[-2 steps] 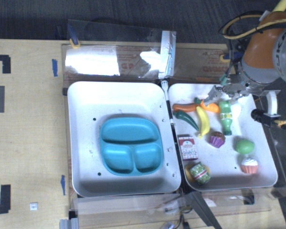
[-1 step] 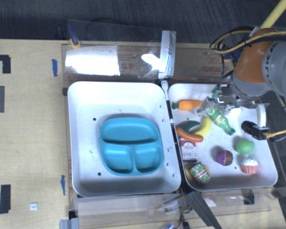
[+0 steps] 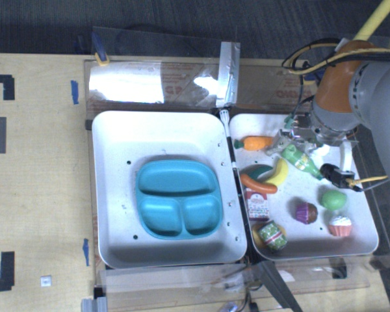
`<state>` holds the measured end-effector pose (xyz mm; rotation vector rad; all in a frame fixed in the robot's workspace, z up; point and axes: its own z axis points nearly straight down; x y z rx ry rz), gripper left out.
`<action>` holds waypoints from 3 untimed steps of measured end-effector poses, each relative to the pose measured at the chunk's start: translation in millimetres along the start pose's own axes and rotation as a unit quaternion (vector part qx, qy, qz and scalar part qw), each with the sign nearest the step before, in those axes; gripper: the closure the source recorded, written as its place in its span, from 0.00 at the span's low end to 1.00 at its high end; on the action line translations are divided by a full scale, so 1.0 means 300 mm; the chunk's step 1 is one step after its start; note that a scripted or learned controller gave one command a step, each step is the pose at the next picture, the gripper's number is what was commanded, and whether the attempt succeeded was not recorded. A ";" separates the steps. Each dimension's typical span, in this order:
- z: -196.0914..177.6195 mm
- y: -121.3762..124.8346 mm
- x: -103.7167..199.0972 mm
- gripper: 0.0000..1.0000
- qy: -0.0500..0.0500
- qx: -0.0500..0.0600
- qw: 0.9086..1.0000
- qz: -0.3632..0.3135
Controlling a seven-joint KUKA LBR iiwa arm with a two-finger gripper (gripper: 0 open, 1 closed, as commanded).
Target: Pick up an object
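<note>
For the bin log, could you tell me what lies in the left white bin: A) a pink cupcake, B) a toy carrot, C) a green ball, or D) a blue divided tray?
D: the blue divided tray sits alone in the left bin, while the small toys lie in the right bin.

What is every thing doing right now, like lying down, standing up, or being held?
Blue tray: lying flat in the left bin.
Carrot: lying in the right bin.
Banana: lying, touching the hot dog.
Hot dog: lying flat.
Green bottle: lying tilted, under the gripper.
Green ball: resting alone.
Cupcake: upright.
Purple toy: resting alone.
Carton: lying flat.
</note>
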<state>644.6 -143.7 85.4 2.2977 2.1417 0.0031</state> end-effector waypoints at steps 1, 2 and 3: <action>0.001 0.053 -0.015 0.00 -0.001 0.000 0.996 -0.094; -0.043 0.061 -0.011 1.00 -0.003 -0.004 0.995 -0.095; -0.348 0.025 0.372 1.00 0.001 -0.005 0.997 -0.078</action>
